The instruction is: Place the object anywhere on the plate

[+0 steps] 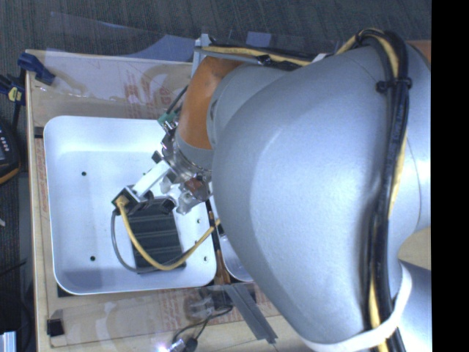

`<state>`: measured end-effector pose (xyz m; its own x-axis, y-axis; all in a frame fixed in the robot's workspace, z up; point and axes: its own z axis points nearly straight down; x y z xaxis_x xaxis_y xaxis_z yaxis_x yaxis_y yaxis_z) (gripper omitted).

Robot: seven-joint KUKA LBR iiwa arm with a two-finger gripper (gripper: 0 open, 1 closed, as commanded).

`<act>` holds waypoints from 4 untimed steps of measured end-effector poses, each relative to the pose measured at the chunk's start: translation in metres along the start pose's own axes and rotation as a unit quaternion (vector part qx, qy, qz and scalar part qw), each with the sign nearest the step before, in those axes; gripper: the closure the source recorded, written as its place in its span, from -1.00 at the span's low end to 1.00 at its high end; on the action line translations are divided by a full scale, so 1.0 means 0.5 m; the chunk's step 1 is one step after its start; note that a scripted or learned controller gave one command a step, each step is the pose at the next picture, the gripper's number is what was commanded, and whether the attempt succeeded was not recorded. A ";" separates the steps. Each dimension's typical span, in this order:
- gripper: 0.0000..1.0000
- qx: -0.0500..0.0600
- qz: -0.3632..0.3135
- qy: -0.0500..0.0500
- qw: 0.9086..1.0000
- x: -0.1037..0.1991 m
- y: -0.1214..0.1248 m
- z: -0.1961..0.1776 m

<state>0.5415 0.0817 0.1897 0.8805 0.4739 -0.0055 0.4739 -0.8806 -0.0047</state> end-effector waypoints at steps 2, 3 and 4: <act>1.00 0.000 0.014 0.001 1.000 0.091 0.096 -0.003; 1.00 0.001 0.123 0.000 0.992 -0.107 0.127 -0.001; 1.00 -0.001 0.141 0.002 0.990 -0.059 -0.062 -0.002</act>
<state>0.5009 0.0950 0.1909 0.9779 0.2093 -0.0030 0.2093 -0.9779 -0.0015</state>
